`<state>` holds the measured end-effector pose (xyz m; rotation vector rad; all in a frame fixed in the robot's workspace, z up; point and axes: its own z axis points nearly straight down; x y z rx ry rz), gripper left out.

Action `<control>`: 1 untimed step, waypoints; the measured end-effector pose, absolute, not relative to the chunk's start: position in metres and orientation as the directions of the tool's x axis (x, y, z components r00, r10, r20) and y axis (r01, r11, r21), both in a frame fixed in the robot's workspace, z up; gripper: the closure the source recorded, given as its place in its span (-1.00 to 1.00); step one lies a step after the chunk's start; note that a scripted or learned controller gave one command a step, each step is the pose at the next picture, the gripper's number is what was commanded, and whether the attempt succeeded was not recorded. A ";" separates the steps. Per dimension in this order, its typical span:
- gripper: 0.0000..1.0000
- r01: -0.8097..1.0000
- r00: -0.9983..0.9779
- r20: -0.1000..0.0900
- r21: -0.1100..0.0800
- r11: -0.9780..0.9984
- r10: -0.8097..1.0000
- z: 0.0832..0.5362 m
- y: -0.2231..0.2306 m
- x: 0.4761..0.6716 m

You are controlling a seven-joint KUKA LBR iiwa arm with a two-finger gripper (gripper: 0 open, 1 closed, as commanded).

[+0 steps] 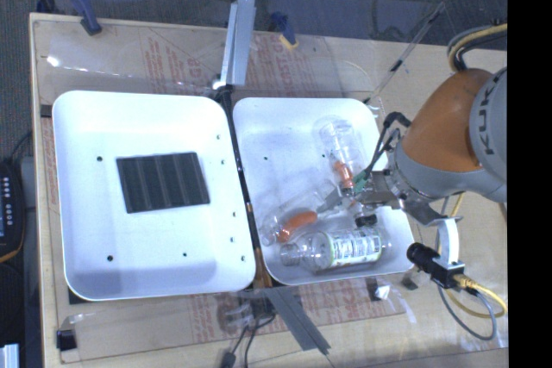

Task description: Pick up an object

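The right bin [267, 134] holds several clear items. A clear plastic bottle with a white label [341, 250] lies on its side near the front wall. A clear bulb-shaped piece with an orange insert [339, 146] lies toward the back right. A small orange object in clear wrap [296, 222] rests left of the bottle. My gripper [362, 196] is low over the right side of this bin, just above the bottle and beside the bulb piece.
The left bin [86, 185] holds a dark ribbed rectangular pad [163, 182]. A metal divider post [236, 39] stands behind the gap between the bins. Blue clamps [86, 17] sit on the bench's back edge. Cables [470, 302] trail at the right.
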<state>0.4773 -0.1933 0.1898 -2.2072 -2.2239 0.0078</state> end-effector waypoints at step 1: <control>-1.00 1.000 -0.028 -0.001 0.012 0.028 1.000 0.134 -0.210 0.533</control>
